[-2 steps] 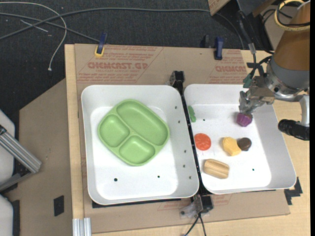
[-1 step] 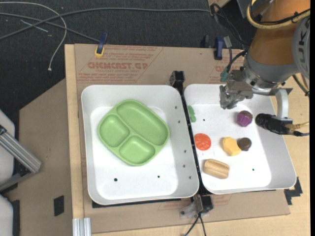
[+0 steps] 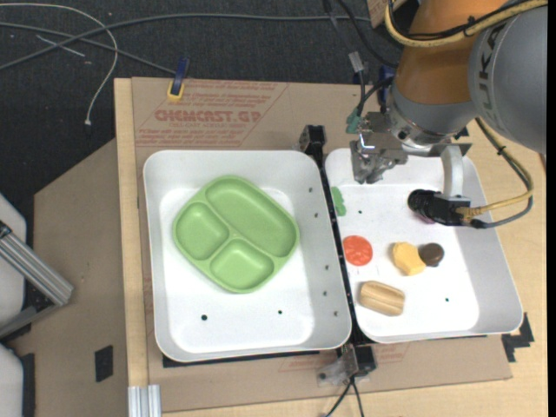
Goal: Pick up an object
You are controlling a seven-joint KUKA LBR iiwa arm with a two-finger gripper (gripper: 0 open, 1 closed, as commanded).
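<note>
My gripper (image 3: 369,170) hangs over the far left part of the right bin (image 3: 486,311), with nothing visibly in it. Below it in that bin lie a red-orange round piece (image 3: 357,250), a yellow lump (image 3: 405,258) touching a small brown ball (image 3: 431,254), and a tan bread-like roll (image 3: 381,298). A small green piece (image 3: 337,201) lies against the bin's left wall, just left of and nearer than the gripper. The red piece is roughly one gripper length nearer the camera than the gripper.
The left bin (image 3: 165,181) holds a green divided plate (image 3: 234,233). A black divider (image 3: 323,207) runs between the bins. The bins stand on a cardboard sheet (image 3: 208,111); loose cables (image 3: 78,42) lie on the dark floor behind.
</note>
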